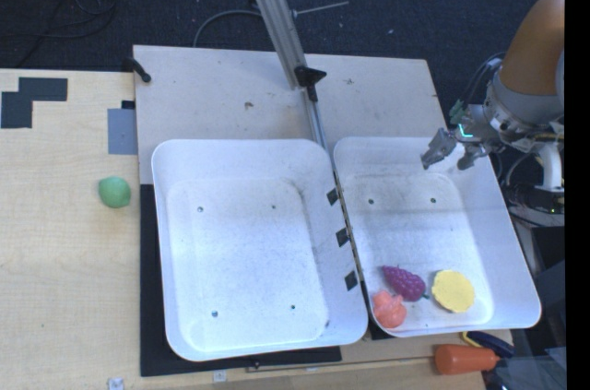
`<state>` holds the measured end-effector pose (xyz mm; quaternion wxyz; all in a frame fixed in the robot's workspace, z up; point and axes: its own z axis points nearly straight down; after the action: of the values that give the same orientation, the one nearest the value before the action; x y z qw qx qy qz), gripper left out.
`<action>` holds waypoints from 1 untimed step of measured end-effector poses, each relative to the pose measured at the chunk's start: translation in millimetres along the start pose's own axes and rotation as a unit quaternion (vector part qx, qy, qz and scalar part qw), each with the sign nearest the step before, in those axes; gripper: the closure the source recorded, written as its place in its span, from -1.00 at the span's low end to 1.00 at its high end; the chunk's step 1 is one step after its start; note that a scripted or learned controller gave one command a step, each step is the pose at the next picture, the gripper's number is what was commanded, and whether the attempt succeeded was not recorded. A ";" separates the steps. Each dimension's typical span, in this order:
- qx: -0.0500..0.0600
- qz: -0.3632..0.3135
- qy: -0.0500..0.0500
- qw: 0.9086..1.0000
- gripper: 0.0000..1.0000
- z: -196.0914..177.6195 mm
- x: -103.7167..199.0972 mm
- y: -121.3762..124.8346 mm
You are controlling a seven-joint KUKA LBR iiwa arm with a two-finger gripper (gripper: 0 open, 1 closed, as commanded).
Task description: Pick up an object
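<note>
In the right bin (489, 213), three small objects lie near the front edge: a purple bunch of grapes (404, 281), an orange-red piece (390, 309) at the front left corner, and a yellow round piece (454, 290). My gripper (453, 152) hangs over the bin's back right corner, far from those objects. Its fingers are spread apart with nothing between them.
The left bin (184, 167) stands beside the right one, with black clips on the shared wall. A green ball (114, 192) rests on the wooden bench at the left. An orange tool handle (466, 358) lies in front of the right bin. A metal rail (281, 19) slants behind the bins.
</note>
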<state>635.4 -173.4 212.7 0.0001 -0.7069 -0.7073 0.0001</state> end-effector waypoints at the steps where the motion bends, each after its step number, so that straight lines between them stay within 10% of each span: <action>1: 0.000 0.000 0.000 1.000 -1.00 0.0 0.0 0.0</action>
<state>635.4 -173.4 212.7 0.0001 -0.7069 -0.7073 0.0001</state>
